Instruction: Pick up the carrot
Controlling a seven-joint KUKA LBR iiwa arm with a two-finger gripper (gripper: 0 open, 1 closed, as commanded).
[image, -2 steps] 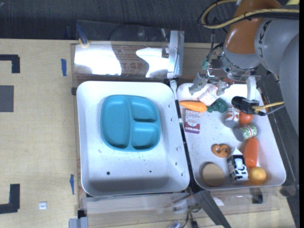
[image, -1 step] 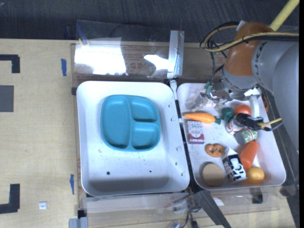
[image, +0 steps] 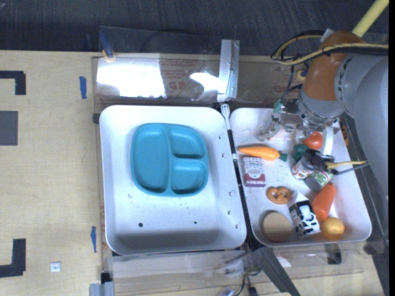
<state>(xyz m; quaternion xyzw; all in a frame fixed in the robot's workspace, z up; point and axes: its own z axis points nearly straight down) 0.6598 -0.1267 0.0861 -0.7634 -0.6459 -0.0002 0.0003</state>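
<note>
Gripper [image: 295, 123] above right bin, carrot [image: 259, 153] nearby

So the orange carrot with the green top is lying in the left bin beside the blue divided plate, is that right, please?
Not quite: the camera view shows the orange carrot with the green top lying in the right white bin, among the other toy foods. The blue divided plate sits alone in the left white bin.

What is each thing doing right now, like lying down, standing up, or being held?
carrot: lying flat in the right bin, not held
blue divided plate: flat in the left bin
red packet: lying flat
pretzel: lying flat
pincer: above the right bin's far end, over the carrot
</note>
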